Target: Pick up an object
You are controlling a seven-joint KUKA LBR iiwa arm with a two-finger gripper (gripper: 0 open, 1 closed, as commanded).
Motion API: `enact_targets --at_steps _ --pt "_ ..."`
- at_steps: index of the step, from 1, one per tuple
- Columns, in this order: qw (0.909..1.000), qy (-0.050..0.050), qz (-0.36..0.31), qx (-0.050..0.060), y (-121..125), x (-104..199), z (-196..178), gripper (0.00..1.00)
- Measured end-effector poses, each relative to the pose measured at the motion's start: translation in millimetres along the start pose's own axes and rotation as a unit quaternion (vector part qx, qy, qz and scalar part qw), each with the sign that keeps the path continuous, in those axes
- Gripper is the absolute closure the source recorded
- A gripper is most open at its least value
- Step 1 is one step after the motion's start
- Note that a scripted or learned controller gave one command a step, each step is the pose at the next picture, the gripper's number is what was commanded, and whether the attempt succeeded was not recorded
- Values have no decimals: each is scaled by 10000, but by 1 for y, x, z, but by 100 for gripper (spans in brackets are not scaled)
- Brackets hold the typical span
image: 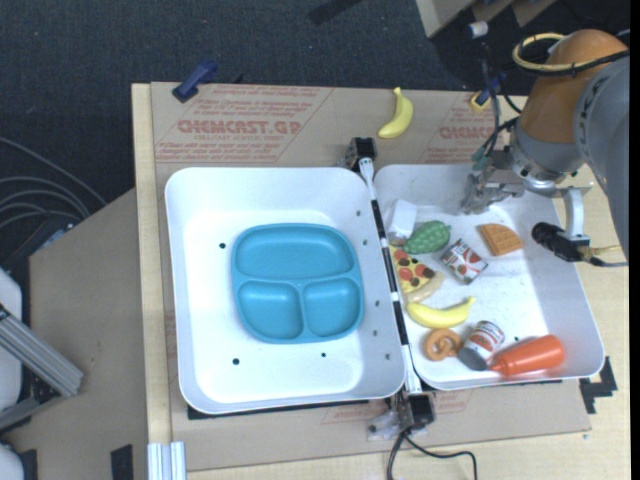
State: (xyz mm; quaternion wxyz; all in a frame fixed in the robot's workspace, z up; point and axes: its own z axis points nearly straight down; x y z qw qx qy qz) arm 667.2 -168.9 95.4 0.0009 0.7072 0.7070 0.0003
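The arm (565, 98) bends down, claw (487, 190) low over the right bin (570, 298), grip state unclear.

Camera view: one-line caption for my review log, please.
Gripper low over right bin of toy food; blue tray in left bin.

Light: bright, even, from overhead.
Shadows: soft, faint under the blue tray (296, 293).
Glare: the white bins (200, 268) were near blown out.
Focus: slightly soft overall, arm (575, 88) a bit blurred.
Surroundings: dark floor (80, 48).
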Motion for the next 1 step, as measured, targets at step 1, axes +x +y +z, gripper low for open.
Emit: enact_targets --at_steps 1 --pt "10000 0 0 3 0 0 0 0"
